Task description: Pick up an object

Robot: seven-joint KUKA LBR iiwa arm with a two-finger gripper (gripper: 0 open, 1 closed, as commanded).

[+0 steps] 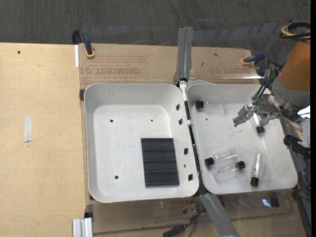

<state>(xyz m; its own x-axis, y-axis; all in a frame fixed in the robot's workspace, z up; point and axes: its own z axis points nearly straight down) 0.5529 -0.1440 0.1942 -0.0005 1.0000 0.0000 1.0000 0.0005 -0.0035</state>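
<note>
Vial (256,169) near front rim of rt bin (291,181); tool (243,117) above bin, open/closed unclear

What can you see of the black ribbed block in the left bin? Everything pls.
The black ribbed block is a flat rectangle, matte black, maybe rubber or plastic, with crosswise grooves splitting its top into about four bands. It lies flat on the floor of the left bin, right of centre and toward the near wall, long side running front to back. Nothing else touches it; the gripper is over the right bin.
</note>
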